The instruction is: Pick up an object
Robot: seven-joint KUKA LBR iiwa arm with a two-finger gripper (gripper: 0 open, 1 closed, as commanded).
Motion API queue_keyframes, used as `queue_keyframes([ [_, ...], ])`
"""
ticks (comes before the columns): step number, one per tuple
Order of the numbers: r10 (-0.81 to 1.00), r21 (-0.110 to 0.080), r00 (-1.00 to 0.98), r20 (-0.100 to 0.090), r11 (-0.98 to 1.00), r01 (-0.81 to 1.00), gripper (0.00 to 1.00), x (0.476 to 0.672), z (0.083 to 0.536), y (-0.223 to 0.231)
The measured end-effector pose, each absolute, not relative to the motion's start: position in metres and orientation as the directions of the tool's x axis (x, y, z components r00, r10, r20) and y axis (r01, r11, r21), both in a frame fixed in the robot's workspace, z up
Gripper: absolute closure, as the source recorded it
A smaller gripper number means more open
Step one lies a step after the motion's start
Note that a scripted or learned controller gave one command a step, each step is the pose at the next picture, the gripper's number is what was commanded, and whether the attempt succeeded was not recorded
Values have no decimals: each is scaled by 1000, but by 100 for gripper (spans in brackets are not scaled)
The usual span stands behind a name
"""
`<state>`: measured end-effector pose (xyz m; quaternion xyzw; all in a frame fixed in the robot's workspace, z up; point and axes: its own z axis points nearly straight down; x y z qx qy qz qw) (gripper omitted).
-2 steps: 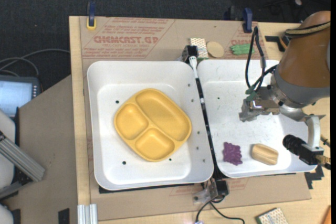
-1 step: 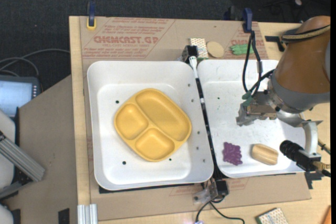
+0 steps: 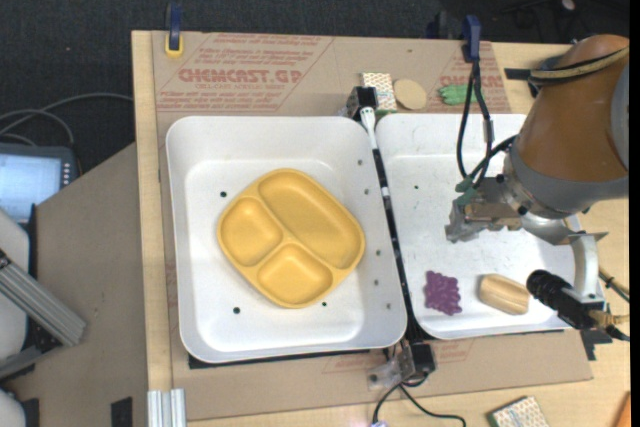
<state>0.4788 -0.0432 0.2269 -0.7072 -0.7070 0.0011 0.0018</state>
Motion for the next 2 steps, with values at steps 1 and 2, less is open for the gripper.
queue_keyframes([
  [1, 1000, 3, 2, -2, -2, 1000, 100, 479, 240, -59],
  [2, 1000, -2, -2, 1, 2, 1000, 100, 479, 234, -42],
])
